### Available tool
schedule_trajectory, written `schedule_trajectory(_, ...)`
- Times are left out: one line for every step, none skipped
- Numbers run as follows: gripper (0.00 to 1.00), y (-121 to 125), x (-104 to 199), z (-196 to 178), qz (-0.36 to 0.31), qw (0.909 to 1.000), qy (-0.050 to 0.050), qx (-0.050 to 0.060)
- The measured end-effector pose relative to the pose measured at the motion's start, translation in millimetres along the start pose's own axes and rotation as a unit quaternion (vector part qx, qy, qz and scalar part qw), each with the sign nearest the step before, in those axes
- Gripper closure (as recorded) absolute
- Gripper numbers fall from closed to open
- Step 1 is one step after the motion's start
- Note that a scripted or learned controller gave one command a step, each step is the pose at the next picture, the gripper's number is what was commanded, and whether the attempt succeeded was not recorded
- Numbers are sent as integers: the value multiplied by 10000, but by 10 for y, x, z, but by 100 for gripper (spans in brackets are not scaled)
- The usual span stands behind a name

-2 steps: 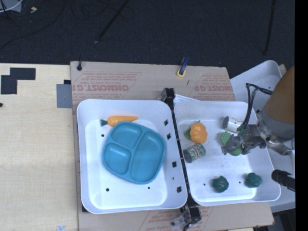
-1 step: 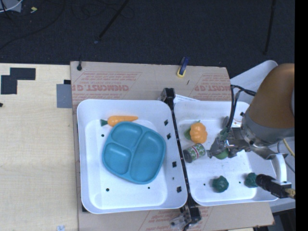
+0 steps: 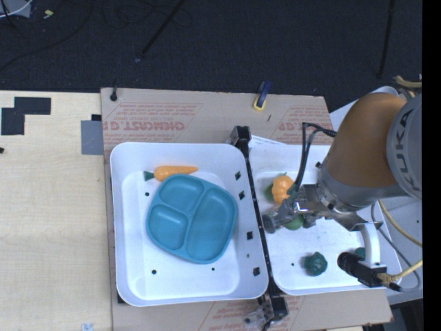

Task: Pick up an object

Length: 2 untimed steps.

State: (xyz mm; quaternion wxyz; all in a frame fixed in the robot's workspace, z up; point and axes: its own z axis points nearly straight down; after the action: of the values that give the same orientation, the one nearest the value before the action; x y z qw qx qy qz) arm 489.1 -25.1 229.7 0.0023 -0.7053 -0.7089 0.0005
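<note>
- The pincer (image 3: 284, 218) hangs low over the left part of the right bin (image 3: 344, 243), close to the wall shared by the two bins. Seen from above, I cannot tell whether it is spread or pressed together, and nothing is seen pinched in it.
- A small green object (image 3: 296, 223) lies right against the pincer, partly hidden under it. I cannot tell whether they touch.
- An orange object (image 3: 280, 187) sits on the bin floor just behind the pincer, near the same dividing wall.
- A dark teal object (image 3: 315, 263) lies apart from the pincer, toward the front edge of the right bin.
- The grey arm (image 3: 365, 150), with its orange band, comes in from the right and covers the bin's far right corner.
- In the left bin (image 3: 131, 267), a blue divided plate (image 3: 191, 217) lies flat in the middle.
- An orange toy carrot (image 3: 176, 172) lies just behind the plate, near the back wall.
- Both bins rest on a cardboard sheet (image 3: 179, 119) with red print.
- A blue and yellow clip (image 3: 262, 96) sits at the sheet's back edge.
</note>
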Motion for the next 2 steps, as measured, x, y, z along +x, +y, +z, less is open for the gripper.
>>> schedule_trajectory(100, -236, 99, 47, 21, 10000, -8, 10)
schedule_trajectory(100, -105, 77, -62, 19, 10000, -11, -5)
